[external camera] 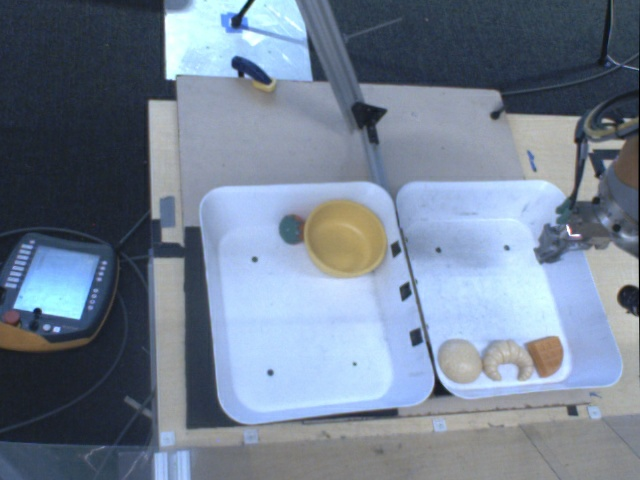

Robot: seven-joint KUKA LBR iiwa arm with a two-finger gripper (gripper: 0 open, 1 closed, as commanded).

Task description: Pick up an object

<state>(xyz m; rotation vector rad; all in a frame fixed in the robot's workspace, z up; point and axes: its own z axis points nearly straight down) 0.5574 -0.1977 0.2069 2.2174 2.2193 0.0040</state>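
1. Along the bottom edge of the frame, the front lip of the bench shows pale, with small markers too tiny to read.
2. In the lower right of the frame, three food-like items lie in a row against the near wall of the right bin: a pale round bun, a croissant touching it, and an orange-brown block just beside the croissant. What the block is cannot be made out.
3. The left bin fills the lower middle of the frame; its near half is bare white with a few dark dots.
4. At the left edge of the frame, a teach pendant with a lit screen rests on the dark floor, with its cable trailing off.
5. At the right edge of the frame, the gripper hangs over the right bin's far right rim. It is small and blurred, and most of the arm is cut off by the frame. How far it is open cannot be told, and nothing is seen in it.
6. Toward the far end of the left bin, a yellow bowl sits upright, and a small dark green ball touches its left side.
7. Beyond the bins, a grey pole slants up out of the frame top, and a blue and yellow clamp sits at the board's far edge.
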